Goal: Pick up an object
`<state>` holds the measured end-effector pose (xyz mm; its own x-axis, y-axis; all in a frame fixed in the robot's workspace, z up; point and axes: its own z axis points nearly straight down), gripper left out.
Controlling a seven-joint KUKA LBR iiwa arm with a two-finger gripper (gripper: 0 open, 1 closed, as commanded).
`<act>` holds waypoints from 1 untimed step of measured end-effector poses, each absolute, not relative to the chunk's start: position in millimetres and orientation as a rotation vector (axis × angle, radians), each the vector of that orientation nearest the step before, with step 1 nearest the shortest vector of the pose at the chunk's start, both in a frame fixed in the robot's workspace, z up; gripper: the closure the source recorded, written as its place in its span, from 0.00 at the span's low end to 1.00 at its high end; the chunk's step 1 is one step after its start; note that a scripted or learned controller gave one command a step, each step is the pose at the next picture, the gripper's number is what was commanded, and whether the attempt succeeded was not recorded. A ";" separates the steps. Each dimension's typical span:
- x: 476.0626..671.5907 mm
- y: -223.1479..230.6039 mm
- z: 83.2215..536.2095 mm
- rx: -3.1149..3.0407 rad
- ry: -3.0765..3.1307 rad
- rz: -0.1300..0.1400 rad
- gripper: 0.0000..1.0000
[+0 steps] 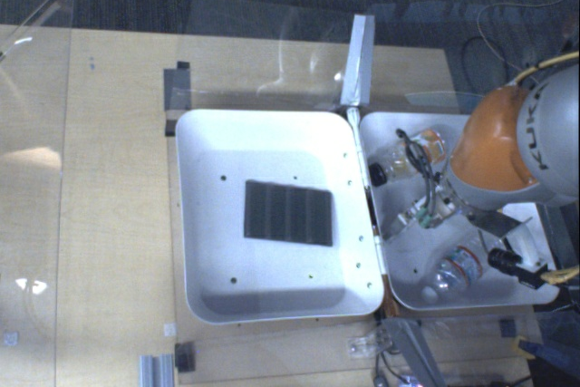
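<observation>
My gripper (419,215) hangs low over the middle of the right bin (406,285), under the grey wrist and its orange band. A small greenish-silver thing (424,217) lies right at its tip; whether it is gripped is unclear. A clear plastic bottle (457,268) with a red and blue label lies toward the bin's front, just right of the gripper. A clear item with a dark cap (388,169) and an orange-yellow item (428,142) lie at the back of that bin. The arm hides the bin's right part.
The left bin (204,149) holds a black ribbed rectangular mat (288,213) at its centre. A metal divider post (357,59) rises behind the gap between the bins. Wooden bench surface surrounds both bins, with clear panels at the left.
</observation>
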<state>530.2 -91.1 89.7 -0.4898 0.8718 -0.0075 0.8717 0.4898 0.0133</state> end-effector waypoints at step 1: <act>603.5 -110.4 88.8 1.848 2.526 0.010 0.00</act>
<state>603.5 -110.4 88.8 -0.3026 0.9531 -0.0054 0.9530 0.3027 0.0115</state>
